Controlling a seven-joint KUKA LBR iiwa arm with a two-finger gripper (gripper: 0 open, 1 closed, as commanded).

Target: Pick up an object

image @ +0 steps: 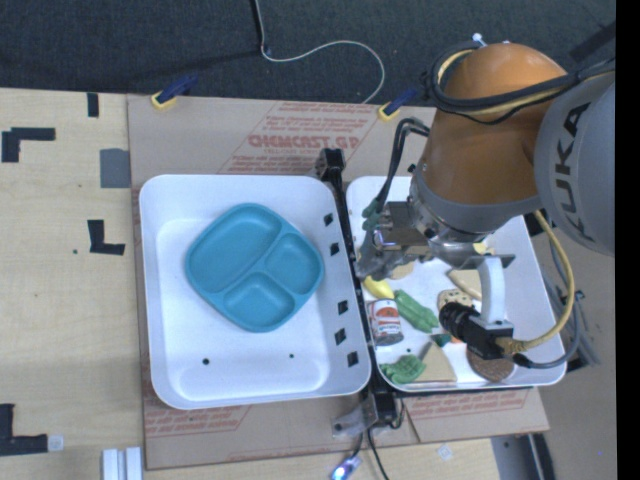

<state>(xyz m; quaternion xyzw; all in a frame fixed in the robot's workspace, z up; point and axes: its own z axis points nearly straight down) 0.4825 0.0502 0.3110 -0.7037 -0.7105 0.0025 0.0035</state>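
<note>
The gripper (388, 253) hangs low over the right bin (535, 376), close to its left wall, and whether it is clenched or released cannot be told, since the wrist and the orange band (490, 118) cover it from above. Just below it, a small yellow piece (377, 288) lies by the left wall, and beside that a green piece (416, 309) lies slanted toward the bin's middle. Nearer the front edge, a small can (386, 321) with a red and white label sits by the left wall, and a second green piece (405, 370) lies at the front left corner next to a tan slab (437, 366). A black fitting (475, 330) on a white bracket reaches over the bin's right half, with a brown round thing (492, 364) under it near the front edge. The arm's bulk hides the back half of this bin. The left bin (165, 298) holds a blue divided plate (255, 266), lying flat near its middle, well apart from the gripper. Both bins rest on a cardboard sheet (290, 133), with a thin white cable (320, 53) looping beyond its back edge.
</note>
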